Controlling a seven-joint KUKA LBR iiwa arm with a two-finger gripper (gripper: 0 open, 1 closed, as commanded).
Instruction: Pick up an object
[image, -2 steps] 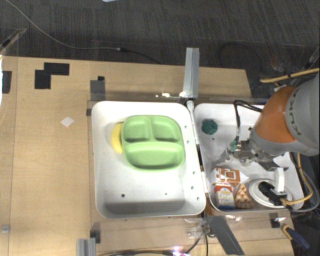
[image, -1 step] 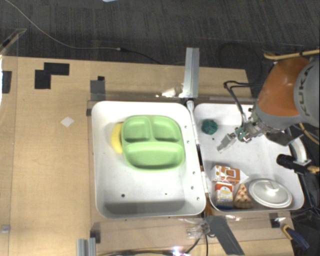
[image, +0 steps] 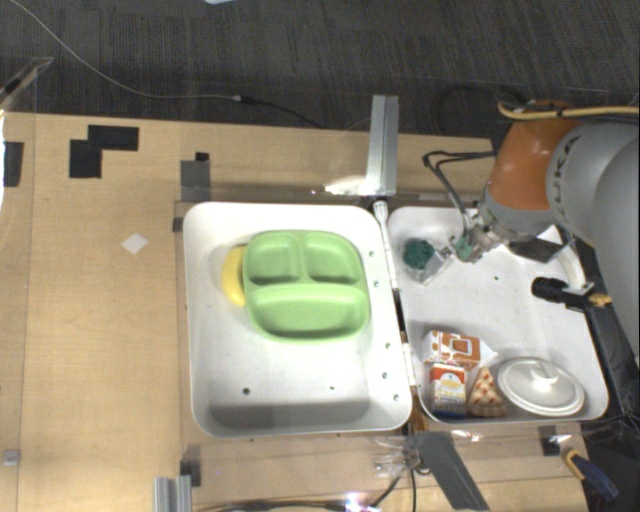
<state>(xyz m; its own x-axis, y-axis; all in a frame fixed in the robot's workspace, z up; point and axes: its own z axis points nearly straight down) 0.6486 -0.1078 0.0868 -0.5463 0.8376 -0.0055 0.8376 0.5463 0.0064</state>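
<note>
In the far left corner of the right bin (image: 505, 315), close to the wall it shares with its neighbour, lies a small dark green object (image: 416, 254) with a paler, glossy edge on its near side; its exact form is too small to make out. The pincer (image: 463, 247) is just beside this object on the side away from the shared wall, low over the white floor of the bin. Whether it touches the object cannot be determined, and whether it is wide, narrow or holding anything cannot be determined either. The grey arm (image: 595, 185) enters from the right edge of the view, its orange band (image: 522, 165) directly above the pincer at the far rim of the bin. Along the near wall of the same bin, well apart from the green object, three items are grouped together: an orange-and-white carton (image: 455, 349), a second carton (image: 449, 389) touching it on the near side, and a brown packet (image: 487, 394) beside that. A round white dish (image: 541, 386) with a raised centre sits next to the packet in the near right corner. The left bin (image: 290, 385) holds a light green divided tray (image: 305, 283) in its far half. A yellow item (image: 232, 276) shows from under the tray's left edge. Both bins sit side by side on the pale wooden bench (image: 90, 330).
</note>
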